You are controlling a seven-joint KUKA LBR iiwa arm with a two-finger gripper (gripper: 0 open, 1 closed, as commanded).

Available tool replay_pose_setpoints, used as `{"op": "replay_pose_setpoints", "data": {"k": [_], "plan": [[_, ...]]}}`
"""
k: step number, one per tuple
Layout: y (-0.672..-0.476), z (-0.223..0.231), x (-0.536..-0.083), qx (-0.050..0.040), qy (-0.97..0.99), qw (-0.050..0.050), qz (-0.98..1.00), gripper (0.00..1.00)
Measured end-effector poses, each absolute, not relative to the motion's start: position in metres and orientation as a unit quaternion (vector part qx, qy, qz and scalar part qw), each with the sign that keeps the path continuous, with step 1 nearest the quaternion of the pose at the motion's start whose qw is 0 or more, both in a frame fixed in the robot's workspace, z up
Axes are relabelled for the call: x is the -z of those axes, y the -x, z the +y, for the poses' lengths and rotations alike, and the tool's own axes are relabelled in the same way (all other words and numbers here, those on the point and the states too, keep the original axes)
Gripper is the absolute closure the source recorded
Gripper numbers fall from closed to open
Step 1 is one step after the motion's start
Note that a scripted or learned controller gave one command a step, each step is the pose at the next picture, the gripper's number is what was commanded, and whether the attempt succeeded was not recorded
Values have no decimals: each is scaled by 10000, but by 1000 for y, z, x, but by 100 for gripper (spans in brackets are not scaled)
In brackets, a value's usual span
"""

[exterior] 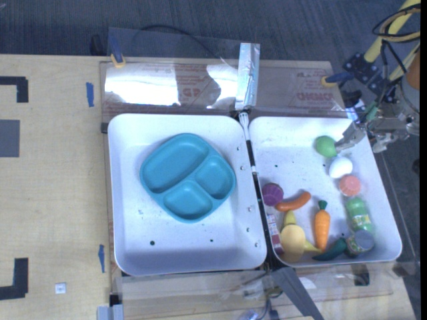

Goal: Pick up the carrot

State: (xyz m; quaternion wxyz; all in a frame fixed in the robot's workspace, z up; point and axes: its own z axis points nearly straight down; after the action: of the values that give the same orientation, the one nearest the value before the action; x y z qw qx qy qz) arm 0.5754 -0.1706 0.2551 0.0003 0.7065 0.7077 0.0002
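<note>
The carrot [321, 227] is a small orange toy with a green top, lying lengthwise near the front of the right bin [293, 133]. Its leafy end points toward the back. My gripper [349, 137] hangs at the bin's far right side, just beside a green ball [325, 145] and above a white egg [341, 167]. It is well behind the carrot, with nothing visibly held.
Around the carrot lie an orange sausage [294, 201], a purple piece [271, 193], a yellow pear [292, 237], a dark green item [331, 251], a green can [358, 212] and a pink piece [349, 185]. The left bin [133, 239] holds a blue divided plate [188, 177].
</note>
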Motion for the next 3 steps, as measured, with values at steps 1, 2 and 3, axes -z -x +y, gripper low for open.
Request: {"op": "replay_pose_setpoints", "data": {"k": [1,2,3], "plan": [[-527,-140,-154,21,-6934,-38,7205,0],[-481,-149,-87,-15,-7081,17,7061,0],[-482,-150,-99,-29,-7085,46,7057,100]]}}
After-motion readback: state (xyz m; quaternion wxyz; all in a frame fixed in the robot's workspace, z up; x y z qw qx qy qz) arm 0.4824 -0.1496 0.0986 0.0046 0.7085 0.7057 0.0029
